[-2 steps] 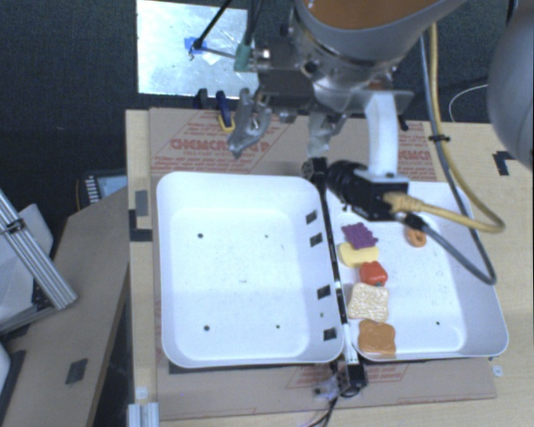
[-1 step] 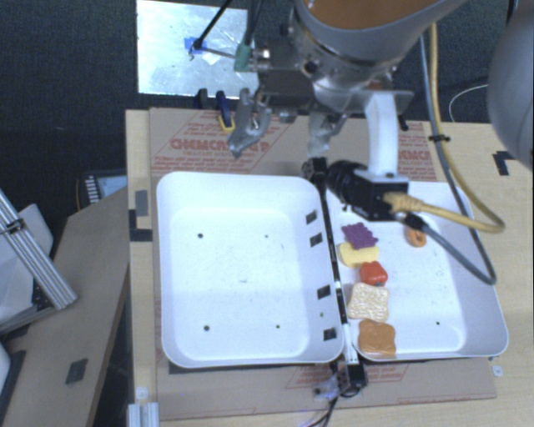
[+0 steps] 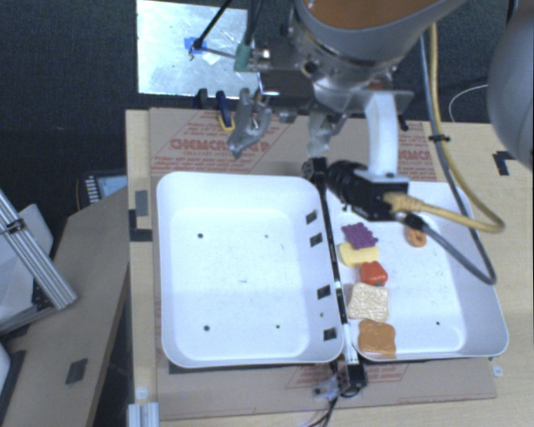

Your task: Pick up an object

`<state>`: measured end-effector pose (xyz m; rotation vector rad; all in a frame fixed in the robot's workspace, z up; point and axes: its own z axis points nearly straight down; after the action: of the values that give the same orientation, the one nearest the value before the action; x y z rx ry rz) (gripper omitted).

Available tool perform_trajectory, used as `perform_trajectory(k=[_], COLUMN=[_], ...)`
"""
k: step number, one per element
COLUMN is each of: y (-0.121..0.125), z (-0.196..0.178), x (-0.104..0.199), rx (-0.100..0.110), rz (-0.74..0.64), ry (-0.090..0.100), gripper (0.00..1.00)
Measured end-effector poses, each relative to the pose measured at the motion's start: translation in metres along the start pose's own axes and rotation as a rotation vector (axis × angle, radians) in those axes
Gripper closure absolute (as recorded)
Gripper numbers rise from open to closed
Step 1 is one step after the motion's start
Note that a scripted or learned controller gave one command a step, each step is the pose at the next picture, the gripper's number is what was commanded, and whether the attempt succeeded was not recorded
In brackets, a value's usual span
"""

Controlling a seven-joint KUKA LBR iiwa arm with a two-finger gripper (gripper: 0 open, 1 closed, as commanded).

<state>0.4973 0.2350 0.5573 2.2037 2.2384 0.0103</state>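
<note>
The grey KUKA arm with its orange band entered from the upper right and hung above the far rim where the two bins met, its wrist directed downward. The two-finger gripper appeared as a dark assembly low over the divider at the far end; whether the jaws stood apart or together could not be told, and nothing was visible between them. A white bracket and a black fitting with a yellow cable extended over the right-hand shallow white bin.

The objects lay in that bin in a column just beside the divider, running from far to near: a purple flat toy piece, a yellow block with its long axis across the bin, a red rounded piece, a pale square cracker-like tile, and a brown toast-shaped piece at the near rim. A small orange ring lay apart to the right. The left-hand shallow white bin sat on the cardboard-covered tabletop.
</note>
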Motion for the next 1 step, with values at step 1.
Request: perform_trajectory(k=[1], y=[0.0000], z=[0.0000], x=[0.0000], rx=[0.000], rz=[0.000], ry=[0.000], gripper=[0.00])
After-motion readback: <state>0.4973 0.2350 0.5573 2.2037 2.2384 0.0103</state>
